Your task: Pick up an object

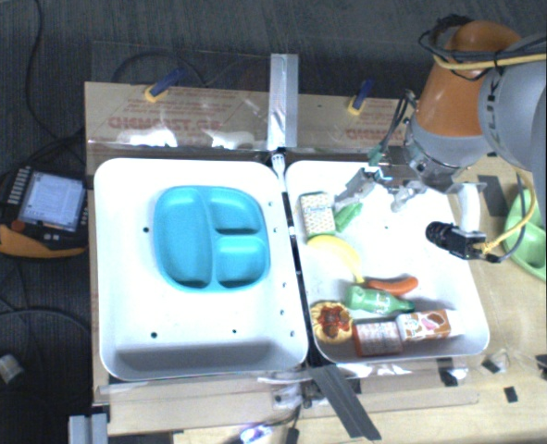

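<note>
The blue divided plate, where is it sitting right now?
The blue divided plate lies in the left white bin, near its middle, apart from the toy food heaped in the right bin.

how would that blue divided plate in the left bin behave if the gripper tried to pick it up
The blue divided plate looks like moulded plastic, so probably stiff and light for its size. It lies flat on the left bin, with its rim low, so two fingers may struggle to get purchase. Its smooth, glossy surface suggests it could slip or slide when pushed. The gripper is over the right bin.

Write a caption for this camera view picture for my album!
Robot gripper, fingers spread, hovers over a toy-food bin beside a blue tray.
</note>
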{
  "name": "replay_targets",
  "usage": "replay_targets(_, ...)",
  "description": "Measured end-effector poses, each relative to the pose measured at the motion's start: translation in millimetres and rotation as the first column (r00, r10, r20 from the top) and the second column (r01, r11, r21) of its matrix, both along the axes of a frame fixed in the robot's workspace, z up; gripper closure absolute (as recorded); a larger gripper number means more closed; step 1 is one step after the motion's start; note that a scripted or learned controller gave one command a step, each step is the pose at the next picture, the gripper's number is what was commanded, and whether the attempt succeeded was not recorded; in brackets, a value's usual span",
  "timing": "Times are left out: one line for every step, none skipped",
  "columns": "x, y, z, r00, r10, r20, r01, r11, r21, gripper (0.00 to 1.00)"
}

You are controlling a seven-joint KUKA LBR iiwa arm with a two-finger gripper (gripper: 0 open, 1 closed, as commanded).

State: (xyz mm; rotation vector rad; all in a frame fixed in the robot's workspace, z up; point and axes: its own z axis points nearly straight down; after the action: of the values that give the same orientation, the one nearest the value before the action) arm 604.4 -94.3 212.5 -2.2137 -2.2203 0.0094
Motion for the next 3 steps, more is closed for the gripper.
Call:
replay_targets(-23, -7, -121, 0.998, -0.057, 0.005, 0.057, 0.998, 0.000, 0.00)
replay_targets(-41, -28, -118, 0.995, -0.100, -0.001, 0.100, 0.995, 0.001, 0.00)
replay_targets(-43, -30, -114, 0.995, -0.102, -0.011, 0.102, 0.995, 0.002, 1.00)
